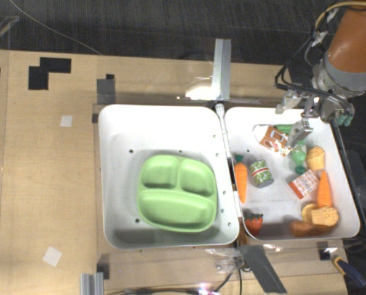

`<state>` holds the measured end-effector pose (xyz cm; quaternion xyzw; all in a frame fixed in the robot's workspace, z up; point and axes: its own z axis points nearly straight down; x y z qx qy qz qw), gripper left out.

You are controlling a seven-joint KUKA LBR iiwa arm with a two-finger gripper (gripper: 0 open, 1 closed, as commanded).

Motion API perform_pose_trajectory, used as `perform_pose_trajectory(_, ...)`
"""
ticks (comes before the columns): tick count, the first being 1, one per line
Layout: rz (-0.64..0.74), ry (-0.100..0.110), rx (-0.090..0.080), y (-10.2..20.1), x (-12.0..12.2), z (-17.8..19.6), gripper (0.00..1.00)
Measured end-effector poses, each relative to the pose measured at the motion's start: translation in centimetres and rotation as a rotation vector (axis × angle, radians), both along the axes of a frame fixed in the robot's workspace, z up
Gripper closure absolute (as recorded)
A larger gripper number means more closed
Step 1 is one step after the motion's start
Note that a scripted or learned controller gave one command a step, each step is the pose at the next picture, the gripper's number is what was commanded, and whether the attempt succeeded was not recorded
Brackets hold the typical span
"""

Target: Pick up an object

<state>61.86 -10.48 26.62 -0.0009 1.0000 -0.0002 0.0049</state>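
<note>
Toy food packet (274,139), right bin (350,223), far edge, just beside gripper (299,135). Probably light, stiff, slick; best pinched across narrow sides. Jaw state: cannot tell.

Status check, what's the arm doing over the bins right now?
Gripper low over right bin, far end. Holding nothing visibly. Orange packet and green toy crowd beneath. Green tray alone in left bin.

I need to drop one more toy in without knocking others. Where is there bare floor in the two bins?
Left bin: bare floor all round the green tray, widest behind it. Right bin: free at its back left corner and middle front, between can and corn. Crowded along its right side, under the gripper.
</note>
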Motion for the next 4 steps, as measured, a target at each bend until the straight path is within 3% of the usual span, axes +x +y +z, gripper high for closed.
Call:
perform_pose_trajectory(1, 0.076, 0.013, 0.003, -0.8, 1.2, -15.6, 0.00)
perform_pose_trajectory(2, 0.297, -0.003, -0.003, 0.3, -5.6, -17.5, 0.00)
perform_pose_trajectory(3, 0.558, -0.009, -0.010, -2.8, -8.1, -17.5, 0.00)
perform_pose_trajectory(4, 0.655, -0.012, -0.019, 1.1, -8.7, -17.4, 0.00)
